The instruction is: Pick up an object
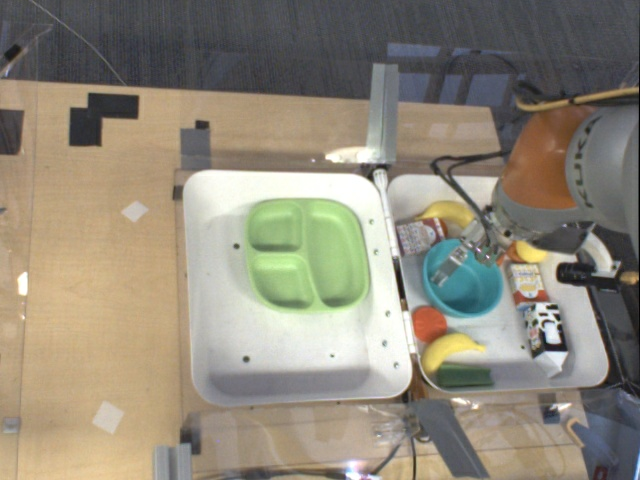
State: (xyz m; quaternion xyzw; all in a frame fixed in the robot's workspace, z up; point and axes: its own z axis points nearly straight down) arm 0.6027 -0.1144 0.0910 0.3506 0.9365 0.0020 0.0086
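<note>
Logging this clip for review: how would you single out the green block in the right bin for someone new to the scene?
Start at the right white bin, then go to its near left corner. The green block lies flat there, just below a banana; it is the bin's only dark green, rectangular item.

Open floor around the green tray point(304, 253) in the left bin point(215, 358); right bin point(590, 363) crowded.

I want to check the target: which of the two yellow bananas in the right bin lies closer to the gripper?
The yellow banana at the bin's far side, just behind the teal bowl, near the gripper. The other banana lies at the front by a green block.
</note>
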